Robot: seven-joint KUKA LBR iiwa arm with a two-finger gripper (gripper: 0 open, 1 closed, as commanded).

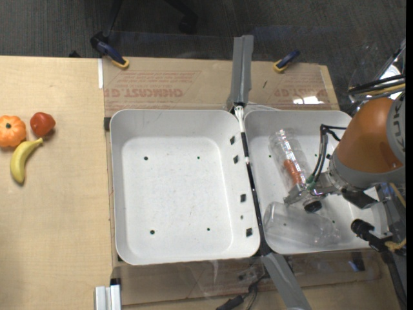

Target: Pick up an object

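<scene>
The gripper (pixel 308 196) is hanging low over the right bin (pixel 258 173), just past the lower end of a clear plastic bottle (pixel 288 156) with something orange inside it, and whether it is wide, narrow or closed on anything cannot be told from this slanted view, since the wrist hardware is covering that detail. The bottle is lying on its side on the bin floor, its long axis running from the upper left, near the bin's middle, down and to the right toward the gripper; which end is the cap cannot be made out. A second clear plastic container (pixel 298 225) is lying near the bin's front edge, just below the gripper, its outline hard to read. To do this step well, the closing line should probably be crossing the bottle's long axis, not running along it, and meeting it at mid-body, since a smooth round bottle is likely rolling away or squirting out from an end pinch. The left bin (pixel 122 173) is sitting alongside.
</scene>
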